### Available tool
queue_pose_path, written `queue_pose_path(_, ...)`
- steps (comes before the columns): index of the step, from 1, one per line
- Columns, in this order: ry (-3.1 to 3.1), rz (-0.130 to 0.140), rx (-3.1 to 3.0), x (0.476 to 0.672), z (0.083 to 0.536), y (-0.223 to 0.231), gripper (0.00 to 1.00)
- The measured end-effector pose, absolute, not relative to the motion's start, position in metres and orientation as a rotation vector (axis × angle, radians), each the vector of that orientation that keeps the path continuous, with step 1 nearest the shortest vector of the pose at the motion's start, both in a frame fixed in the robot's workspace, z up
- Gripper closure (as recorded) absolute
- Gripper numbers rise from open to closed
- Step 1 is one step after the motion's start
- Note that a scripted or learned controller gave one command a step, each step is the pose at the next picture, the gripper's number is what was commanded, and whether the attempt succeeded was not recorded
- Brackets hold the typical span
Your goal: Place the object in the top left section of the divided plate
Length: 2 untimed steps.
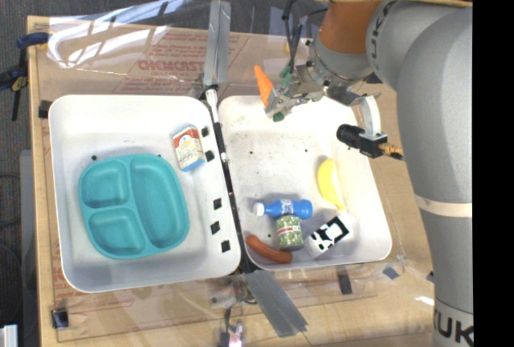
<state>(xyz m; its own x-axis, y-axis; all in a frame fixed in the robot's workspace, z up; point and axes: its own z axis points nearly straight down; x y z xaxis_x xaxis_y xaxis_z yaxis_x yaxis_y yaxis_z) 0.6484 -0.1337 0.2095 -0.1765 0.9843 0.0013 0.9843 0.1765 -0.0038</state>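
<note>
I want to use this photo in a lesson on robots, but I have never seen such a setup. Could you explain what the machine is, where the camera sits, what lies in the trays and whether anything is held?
One camera looks down at a slant on a bench with two white trays. The grey robot arm reaches in from the right. Its gripper hangs at the far edge of the right tray, beside an orange carrot; whether it grips the carrot I cannot tell. That tray holds a banana, a bottle, a can, a sausage and a black-and-white toy. The left tray holds a teal divided plate and a small carton.
</note>
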Motion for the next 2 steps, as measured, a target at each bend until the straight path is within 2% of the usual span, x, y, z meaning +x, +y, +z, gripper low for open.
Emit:
queue_pose_path(1,-2.584,0.002,-1.784,0.657,0.222,-0.045,1.00)
queue_pose_path(2,-2.584,0.003,-1.782,0.634,0.208,-0.126,1.00)
